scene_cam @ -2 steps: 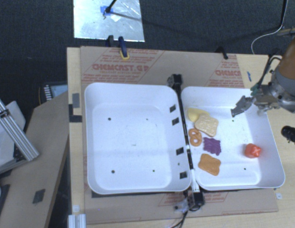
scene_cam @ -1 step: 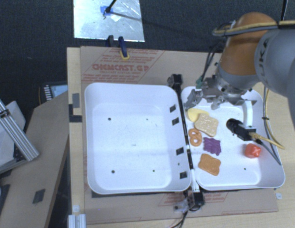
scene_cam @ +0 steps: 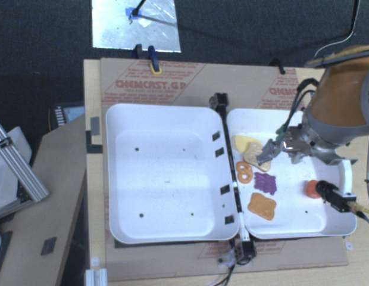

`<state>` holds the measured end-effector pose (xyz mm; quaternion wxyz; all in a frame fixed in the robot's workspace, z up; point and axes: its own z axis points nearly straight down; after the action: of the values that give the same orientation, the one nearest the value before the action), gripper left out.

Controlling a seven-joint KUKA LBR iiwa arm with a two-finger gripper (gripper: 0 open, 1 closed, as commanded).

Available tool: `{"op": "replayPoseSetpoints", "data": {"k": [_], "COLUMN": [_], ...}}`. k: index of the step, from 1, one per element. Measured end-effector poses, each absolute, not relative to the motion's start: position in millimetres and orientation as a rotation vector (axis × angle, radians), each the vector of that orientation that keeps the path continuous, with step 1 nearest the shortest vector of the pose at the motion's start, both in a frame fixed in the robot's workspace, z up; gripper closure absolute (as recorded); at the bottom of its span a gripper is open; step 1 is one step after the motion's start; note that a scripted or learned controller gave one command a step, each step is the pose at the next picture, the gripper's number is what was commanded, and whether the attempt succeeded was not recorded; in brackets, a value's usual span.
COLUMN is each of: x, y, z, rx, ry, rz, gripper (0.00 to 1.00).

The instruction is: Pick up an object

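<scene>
Toy food pieces sit in right bin (scene_cam: 291,222): pretzel (scene_cam: 244,172), purple piece (scene_cam: 266,183), toast (scene_cam: 262,206). Gripper (scene_cam: 266,155) hovers over beige piece (scene_cam: 253,154); grip state unclear.

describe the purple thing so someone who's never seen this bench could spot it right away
Look at the right-hand white bin, where small toy foods cluster along its left side. The purple grape bunch lies in the middle of that cluster, just below the tool, with the orange pretzel to its left and the toast slice under it. It is the one purple, knobbly piece there.
</scene>
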<state>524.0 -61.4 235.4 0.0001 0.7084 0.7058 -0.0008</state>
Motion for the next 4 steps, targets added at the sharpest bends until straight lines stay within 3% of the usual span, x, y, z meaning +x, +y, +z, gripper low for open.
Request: {"op": "replayPoseSetpoints", "data": {"k": [1,2,3,4], "x": [555.2,504.6,508.1,500.0], "y": [24,-27,-25,-7], "z": [222,183,195,341], "rx": [2.208,2.226,2.217,2.204], "ry": [2.235,2.221,2.222,2.221], "rz": [0.005,-0.004,0.005,0.023], "gripper": [0.00,0.00,1.00,1.00]}}
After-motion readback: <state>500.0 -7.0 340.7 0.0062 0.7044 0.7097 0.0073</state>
